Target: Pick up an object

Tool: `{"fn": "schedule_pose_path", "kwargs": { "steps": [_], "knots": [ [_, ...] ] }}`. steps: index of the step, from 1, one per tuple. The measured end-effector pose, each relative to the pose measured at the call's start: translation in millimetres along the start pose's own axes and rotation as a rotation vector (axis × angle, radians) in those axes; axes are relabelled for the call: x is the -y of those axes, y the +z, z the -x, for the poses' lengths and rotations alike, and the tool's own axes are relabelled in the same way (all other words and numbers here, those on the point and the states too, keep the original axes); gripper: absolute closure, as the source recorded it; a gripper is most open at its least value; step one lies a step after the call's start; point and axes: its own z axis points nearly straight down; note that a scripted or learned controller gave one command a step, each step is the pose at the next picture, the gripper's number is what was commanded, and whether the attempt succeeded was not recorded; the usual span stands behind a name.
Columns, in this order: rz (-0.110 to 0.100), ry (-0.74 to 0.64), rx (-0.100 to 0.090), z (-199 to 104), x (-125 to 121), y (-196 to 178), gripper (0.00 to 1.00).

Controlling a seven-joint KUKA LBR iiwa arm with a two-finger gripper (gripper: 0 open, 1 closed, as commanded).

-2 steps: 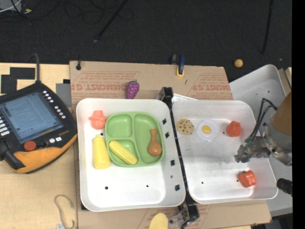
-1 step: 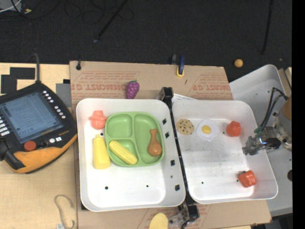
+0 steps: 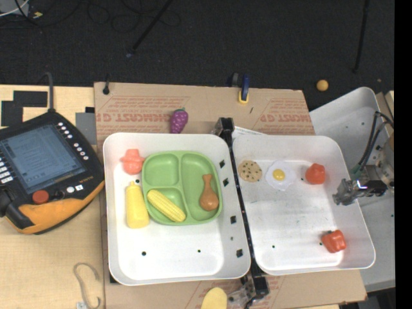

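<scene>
Brown cardboard (image 3: 206, 108) under bins, red print unreadable; tool (image 3: 347, 192) at right bin (image 3: 302, 237) edge, grip state unclear.

A teach pendant (image 3: 45, 166) lies at the bench's left edge. A purple grape bunch (image 3: 179, 120) rests on cardboard (image 3: 270, 111) behind the bins, near a yellow clamp (image 3: 244, 95).

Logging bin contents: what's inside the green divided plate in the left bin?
The green plate holds a corn cob in its lower-left compartment and a drumstick in the right one. The top-left compartment looks bare. Whatever lies beneath the plate is covered.
</scene>
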Motion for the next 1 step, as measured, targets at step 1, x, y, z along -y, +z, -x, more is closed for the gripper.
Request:
{"fn": "schedule_pose_path", "kwargs": {
  "steps": [1],
  "knots": [
    [-0.003, -0.004, -0.003, -54.1, -4.3, -7.8, 1.0]
  ]
}}
